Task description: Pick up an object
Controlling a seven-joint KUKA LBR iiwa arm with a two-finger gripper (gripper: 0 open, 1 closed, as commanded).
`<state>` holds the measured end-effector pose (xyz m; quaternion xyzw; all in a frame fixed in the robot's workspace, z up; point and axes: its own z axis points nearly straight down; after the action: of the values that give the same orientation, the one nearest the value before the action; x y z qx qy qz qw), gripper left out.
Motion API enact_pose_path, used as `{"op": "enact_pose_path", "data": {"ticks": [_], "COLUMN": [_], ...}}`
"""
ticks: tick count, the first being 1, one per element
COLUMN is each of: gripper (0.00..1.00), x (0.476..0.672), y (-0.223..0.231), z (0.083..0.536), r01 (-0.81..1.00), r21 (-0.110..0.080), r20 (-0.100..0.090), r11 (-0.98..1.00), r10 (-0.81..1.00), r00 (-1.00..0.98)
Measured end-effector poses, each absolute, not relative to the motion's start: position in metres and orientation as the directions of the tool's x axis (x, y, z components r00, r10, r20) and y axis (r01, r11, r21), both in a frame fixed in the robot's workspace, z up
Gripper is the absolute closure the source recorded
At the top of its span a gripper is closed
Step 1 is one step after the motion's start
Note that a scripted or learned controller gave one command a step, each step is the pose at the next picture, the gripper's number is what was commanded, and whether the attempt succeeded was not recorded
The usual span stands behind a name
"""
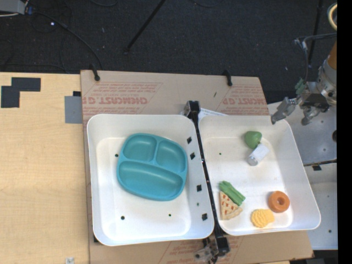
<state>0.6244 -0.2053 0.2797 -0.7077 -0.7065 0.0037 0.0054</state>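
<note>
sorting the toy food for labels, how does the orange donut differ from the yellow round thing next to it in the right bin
The orange donut is a ring with an open hole in its middle; the yellow piece is a solid disc with a ridged, waffle-like top. The donut lies farther back and nearer the right bin's right wall; the yellow piece lies nearer the front edge. Both are small, round, lie flat on the bin floor, and sit apart from each other.

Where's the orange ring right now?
The orange ring lies in the right bin, near its front right corner, just right of and behind the yellow piece.

open floor around orange ring (279,201), pizza slice (229,205) crowded
</note>
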Motion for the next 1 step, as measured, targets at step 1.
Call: {"op": "enact_pose_path", "data": {"ticks": [1], "gripper": [0.0], "x": [0.6264], "y": [-0.205], "z": [0.2869], "r01": [1.0], "r21": [-0.001], "r20": [0.0], "r11": [0.0], "r10": [1.0], "r00": [0.0]}}
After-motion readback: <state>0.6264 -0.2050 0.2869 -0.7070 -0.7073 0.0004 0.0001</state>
